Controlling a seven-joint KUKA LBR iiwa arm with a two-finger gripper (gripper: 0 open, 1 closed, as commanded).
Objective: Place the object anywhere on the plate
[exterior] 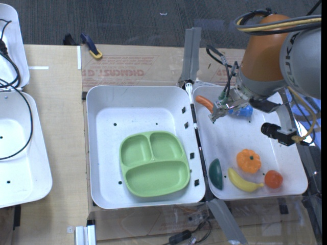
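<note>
- A green plate point(153, 163) with three sections is seen lying flat in the left white bin point(99, 137); nothing is seen resting on it.
- To the right of the plate, past the wall between the bins, the right white bin point(294, 185) is seen with several toy foods in it.
- A small orange pumpkin point(249, 161) is seen well to the right of the plate, about level with it.
- A yellow banana point(243, 180) is laid just below the pumpkin, close to it; whether they touch cannot be told.
- A red-orange round fruit point(274, 179) is seen at the banana's right end, further from the plate than the banana.
- A dark green piece point(216, 173) is laid near the wall between the bins; of all the foods it is the nearest to the plate.
- An orange carrot point(204, 102) is seen up and to the right of the plate, at the far end of the right bin, near the wall between the bins.
- A blue thing point(243, 111) is seen just right of the carrot, partly hidden by the arm; what it is cannot be told.
- The grey arm with its orange band point(265, 45) is seen reaching in far to the right of the plate, above the far end of the right bin.
- The gripper point(220, 108) is seen between the carrot and the blue thing, well away from the plate; it is too small and mixed with wires for it to be told whether anything is grasped.
</note>
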